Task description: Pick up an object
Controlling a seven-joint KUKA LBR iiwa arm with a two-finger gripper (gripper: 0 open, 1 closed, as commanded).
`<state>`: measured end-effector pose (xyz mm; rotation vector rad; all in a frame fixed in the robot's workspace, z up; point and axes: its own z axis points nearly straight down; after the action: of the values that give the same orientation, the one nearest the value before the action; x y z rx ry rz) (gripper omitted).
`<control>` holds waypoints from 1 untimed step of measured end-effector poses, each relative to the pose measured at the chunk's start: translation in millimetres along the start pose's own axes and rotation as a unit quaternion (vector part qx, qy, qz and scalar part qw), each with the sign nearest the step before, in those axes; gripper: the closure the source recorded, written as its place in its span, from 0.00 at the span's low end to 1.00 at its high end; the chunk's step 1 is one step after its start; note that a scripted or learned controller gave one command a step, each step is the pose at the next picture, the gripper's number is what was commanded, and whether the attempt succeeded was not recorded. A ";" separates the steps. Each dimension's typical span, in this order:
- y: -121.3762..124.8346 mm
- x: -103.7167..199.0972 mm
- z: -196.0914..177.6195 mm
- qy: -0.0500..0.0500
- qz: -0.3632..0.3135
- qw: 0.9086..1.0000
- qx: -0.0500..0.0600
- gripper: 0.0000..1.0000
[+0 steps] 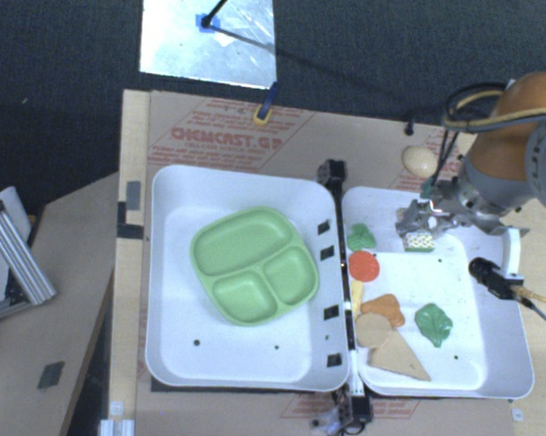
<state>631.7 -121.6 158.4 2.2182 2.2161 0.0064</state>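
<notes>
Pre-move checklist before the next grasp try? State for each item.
1. Gripper over the right bin: ok.
2. Something under it to pick: ok, a small patterned piece lies just below.
3. Piece between the fingers: cannot tell.
4. Other items apart from that piece: ok; green lump, red disc and dark green lump lie away from it.
5. Green tray in the left bin, out of the way: ok.
</notes>
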 end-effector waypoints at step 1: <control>-1.2 -9.4 -57.5 0.000 -0.001 1.000 0.000 1.00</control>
<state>630.1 -130.9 215.9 2.2174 2.2178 0.0052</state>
